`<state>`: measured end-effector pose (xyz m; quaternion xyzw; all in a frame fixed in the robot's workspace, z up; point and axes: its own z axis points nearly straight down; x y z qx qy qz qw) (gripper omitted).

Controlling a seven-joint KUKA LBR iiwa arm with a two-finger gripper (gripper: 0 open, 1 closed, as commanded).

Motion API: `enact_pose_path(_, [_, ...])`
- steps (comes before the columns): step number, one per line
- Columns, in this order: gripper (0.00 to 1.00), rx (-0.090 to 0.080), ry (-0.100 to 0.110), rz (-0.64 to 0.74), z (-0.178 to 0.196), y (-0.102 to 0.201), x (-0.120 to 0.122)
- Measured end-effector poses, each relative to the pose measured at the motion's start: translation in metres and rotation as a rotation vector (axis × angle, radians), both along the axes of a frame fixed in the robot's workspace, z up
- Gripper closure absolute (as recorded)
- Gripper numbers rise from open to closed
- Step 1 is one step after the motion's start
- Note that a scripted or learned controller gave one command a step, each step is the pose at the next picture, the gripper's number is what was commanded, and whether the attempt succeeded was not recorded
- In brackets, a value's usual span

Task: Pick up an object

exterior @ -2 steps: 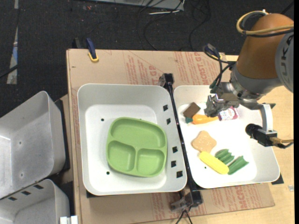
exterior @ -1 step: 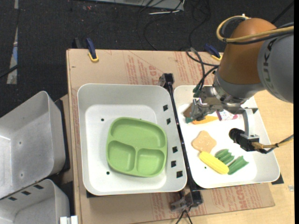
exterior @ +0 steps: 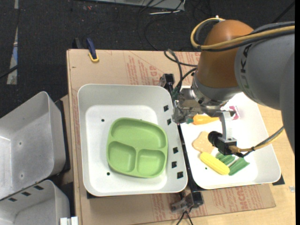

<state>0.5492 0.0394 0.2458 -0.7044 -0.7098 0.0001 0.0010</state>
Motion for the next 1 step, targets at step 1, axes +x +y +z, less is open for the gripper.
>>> enact_pose_path(1, [1.00, -0.001, 0.000, -0.003, -0.0137, 0.0457, -0.0120])
